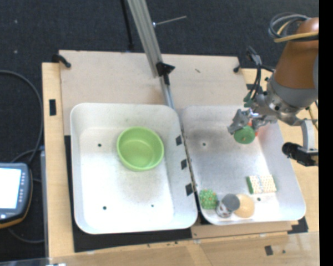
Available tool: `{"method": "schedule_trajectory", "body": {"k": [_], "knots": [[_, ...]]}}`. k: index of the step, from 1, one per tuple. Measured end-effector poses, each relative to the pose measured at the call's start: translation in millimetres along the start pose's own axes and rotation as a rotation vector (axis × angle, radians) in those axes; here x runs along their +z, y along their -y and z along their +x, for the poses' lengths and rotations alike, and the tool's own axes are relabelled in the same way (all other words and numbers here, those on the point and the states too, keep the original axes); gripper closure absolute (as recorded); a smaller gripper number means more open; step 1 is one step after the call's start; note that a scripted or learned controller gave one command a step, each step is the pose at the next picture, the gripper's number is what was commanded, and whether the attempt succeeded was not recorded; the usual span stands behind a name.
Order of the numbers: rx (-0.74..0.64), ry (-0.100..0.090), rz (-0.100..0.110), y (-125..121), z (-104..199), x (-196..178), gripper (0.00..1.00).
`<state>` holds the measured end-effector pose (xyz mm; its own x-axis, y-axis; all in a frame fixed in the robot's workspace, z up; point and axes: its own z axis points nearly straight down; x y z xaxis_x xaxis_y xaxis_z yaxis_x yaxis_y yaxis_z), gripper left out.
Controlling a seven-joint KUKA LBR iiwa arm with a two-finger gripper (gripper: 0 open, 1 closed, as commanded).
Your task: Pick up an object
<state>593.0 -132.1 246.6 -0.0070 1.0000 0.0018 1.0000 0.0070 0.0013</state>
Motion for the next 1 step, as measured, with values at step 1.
{"method": "schedule_trajectory", "body": {"k": [1], "knots": [[0.001,0.001,0.002,18.8,52.4,9.8,1.00]]}}
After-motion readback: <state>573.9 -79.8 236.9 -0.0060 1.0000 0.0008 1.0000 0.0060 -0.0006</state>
